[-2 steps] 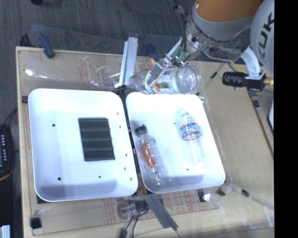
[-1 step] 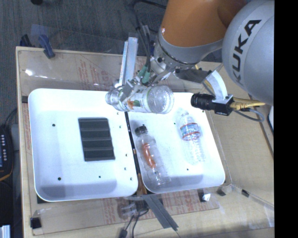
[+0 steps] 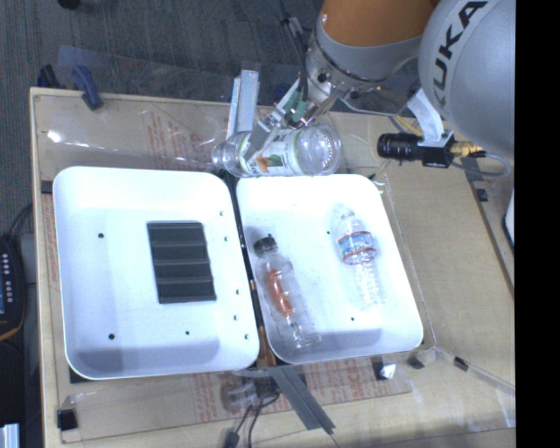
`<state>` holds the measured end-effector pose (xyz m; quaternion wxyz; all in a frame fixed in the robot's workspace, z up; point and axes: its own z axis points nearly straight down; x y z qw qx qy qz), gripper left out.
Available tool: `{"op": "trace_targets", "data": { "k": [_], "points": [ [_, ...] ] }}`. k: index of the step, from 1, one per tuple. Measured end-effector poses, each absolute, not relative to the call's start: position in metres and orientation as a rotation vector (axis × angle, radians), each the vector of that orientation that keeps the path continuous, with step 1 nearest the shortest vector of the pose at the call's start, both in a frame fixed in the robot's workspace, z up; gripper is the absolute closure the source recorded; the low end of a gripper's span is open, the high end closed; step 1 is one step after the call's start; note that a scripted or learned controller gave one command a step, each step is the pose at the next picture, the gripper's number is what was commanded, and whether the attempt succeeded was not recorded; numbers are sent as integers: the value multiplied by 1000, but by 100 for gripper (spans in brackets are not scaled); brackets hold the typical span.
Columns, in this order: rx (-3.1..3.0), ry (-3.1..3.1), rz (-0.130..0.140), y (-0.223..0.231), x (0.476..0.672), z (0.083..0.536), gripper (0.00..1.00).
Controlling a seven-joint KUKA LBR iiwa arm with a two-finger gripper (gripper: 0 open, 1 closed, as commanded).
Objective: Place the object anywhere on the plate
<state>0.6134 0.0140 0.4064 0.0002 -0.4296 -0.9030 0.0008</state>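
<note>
- The arm (image 3: pixel 455 52) is seen as a large rounded housing in light grey, smooth and slightly glossy.
- Black capital letters, reading "KU" and part of a further letter, are printed on the grey shell near the top right.
- An orange band (image 3: pixel 372 19) with a rounded, domed surface is set above the wrist.
- Below the band, a grey metallic ring is fitted around the wrist.
- The gripper (image 3: pixel 262 144) is built from pale metal parts, with a long flat grey finger (image 3: pixel 242 109) and small green and red details at its base.
- A thin dark cable is seen running beside the wrist.
</note>
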Motion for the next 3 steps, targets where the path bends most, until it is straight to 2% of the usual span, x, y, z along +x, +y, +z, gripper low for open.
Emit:
{"op": "trace_targets", "data": {
  "k": [1, 2, 3],
  "points": [
    [-1265, -2877, 0, 86, 541, 443, 100],
    [-1231, -2892, 3, 62, 562, 442, 100],
    [-1145, -2925, 5, 55, 624, 441, 100]
  ]
}}
